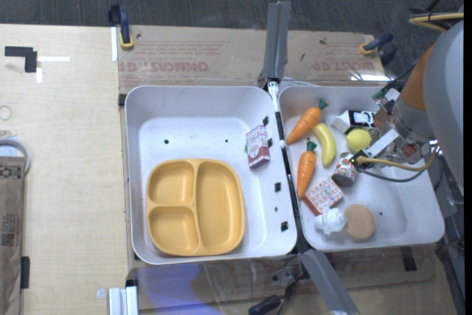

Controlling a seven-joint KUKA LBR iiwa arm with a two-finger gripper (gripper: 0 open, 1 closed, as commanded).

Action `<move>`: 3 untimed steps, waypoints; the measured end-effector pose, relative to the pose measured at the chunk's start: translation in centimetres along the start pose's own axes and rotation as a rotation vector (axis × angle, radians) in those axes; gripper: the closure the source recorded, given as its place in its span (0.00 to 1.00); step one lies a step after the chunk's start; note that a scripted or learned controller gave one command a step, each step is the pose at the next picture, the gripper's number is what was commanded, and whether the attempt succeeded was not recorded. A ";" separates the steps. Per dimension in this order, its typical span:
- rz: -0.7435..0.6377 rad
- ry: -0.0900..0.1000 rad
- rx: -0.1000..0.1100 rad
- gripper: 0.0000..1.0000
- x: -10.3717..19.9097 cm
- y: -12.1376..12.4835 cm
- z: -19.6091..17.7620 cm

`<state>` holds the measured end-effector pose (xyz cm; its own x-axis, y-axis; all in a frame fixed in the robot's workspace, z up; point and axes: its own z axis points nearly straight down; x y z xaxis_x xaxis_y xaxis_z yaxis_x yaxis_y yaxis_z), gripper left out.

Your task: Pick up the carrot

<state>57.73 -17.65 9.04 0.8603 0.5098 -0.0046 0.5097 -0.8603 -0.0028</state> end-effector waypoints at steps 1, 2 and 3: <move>0.143 0.000 0.001 1.00 -3.5 -2.6 0.0; 0.146 0.000 0.000 1.00 3.3 -2.2 0.0; 0.331 0.002 -0.001 1.00 3.4 1.9 -6.4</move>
<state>61.64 -17.59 15.37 0.9792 0.2028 -0.0036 0.2028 -0.9792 -0.0007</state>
